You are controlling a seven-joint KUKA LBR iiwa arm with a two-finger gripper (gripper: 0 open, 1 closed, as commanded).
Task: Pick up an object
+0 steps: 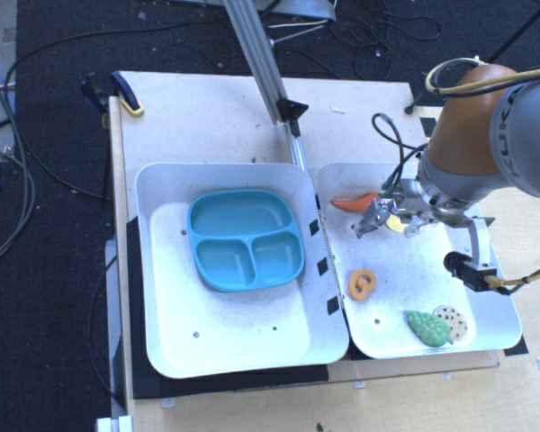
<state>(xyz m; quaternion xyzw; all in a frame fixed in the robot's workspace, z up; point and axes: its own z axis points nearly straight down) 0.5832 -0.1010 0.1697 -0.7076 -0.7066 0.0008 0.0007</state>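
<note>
My gripper (389, 221) hangs over the upper part of the right bin (486, 336), its two fingers spread open. A small yellow object (396, 225) lies on the bin floor under the gap between them and is partly hidden; I cannot tell whether they touch it. An orange carrot-like piece (349, 202) lies just left of the gripper. Further toward the front are a small orange pretzel (362, 283), a green lump (428, 328) and a speckled cookie (450, 318) touching it.
The left bin (162, 331) holds a blue three-compartment plate (247, 238). A slanted metal pole (256, 48) comes down to the back edge between the bins. A black cable plug (463, 268) hangs from the arm over the right bin.
</note>
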